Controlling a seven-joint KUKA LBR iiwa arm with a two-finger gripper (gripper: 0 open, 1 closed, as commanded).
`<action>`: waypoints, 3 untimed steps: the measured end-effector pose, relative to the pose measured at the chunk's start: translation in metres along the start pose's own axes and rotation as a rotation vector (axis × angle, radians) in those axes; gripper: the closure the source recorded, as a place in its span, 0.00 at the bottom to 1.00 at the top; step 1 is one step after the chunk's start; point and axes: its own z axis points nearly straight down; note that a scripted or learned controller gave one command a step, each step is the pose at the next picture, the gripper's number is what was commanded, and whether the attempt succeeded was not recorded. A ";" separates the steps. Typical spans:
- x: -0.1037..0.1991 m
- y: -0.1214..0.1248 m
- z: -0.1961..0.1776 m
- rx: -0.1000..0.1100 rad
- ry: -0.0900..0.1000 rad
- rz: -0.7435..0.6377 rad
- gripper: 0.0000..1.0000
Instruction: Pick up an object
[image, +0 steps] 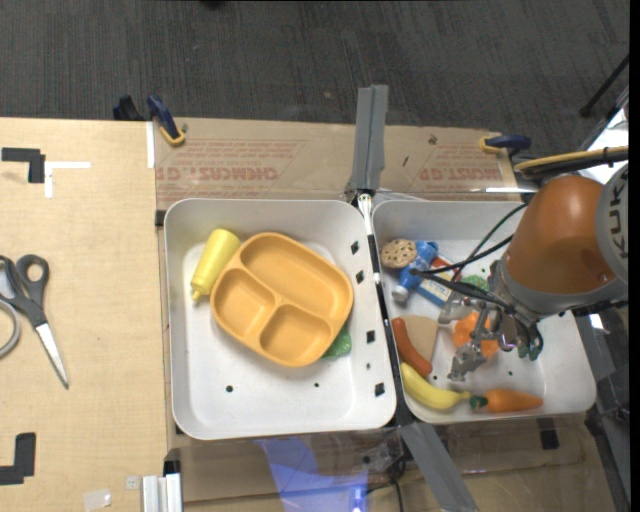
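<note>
End effector (480, 345) low in the right white bin (560, 390), grip state unclear, cannot tell if anything is held. Yellow plastic banana (432, 391) lies beside it near the front wall, long axis running left-right, tips curving upward.

Green thing (341, 345) mostly hidden under orange tray (281, 297) — unidentifiable.

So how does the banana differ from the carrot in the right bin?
The banana is yellow and curved; the carrot is orange and straight, with a green end. The banana lies at the bin's near left corner, the carrot further right along the near wall. The gripper hovers above the gap between them. Both lie flat on the bin floor.
</note>
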 end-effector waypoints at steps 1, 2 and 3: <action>-0.004 0.004 0.000 0.000 -0.001 0.030 0.00; 0.002 0.010 0.000 0.000 0.000 0.190 0.00; 0.000 0.009 -0.009 0.002 -0.003 0.187 1.00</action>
